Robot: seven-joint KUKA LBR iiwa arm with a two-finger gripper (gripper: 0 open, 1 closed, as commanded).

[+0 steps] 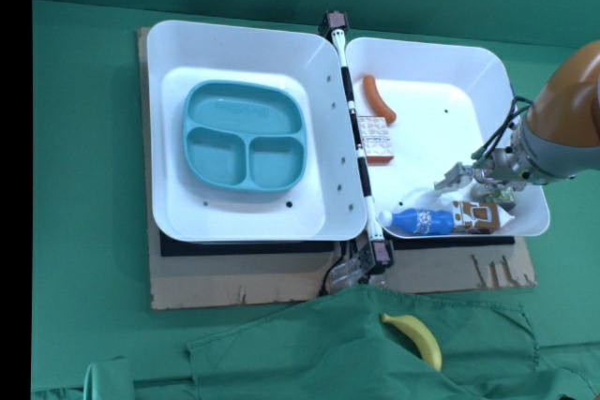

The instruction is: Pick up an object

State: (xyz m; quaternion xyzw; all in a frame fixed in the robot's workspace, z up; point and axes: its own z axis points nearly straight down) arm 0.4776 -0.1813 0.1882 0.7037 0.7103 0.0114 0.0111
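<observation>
Hovering over the right bin (487, 70), one gripper (466, 175) hangs above one blue bottle (419, 221) and one brown carton (476, 215); its grip cannot be told. One sausage (379, 99) and one waffle box (375, 140) lie nearby. One divided teal plate (246, 136) sits in the left bin (169, 51), one banana (416, 338) outside.

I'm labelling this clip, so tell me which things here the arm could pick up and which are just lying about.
For the job: gripper, blue bottle, brown carton, sausage, wafer box, right bin.

Lying about: teal divided plate, left bin, banana on the cloth.
</observation>
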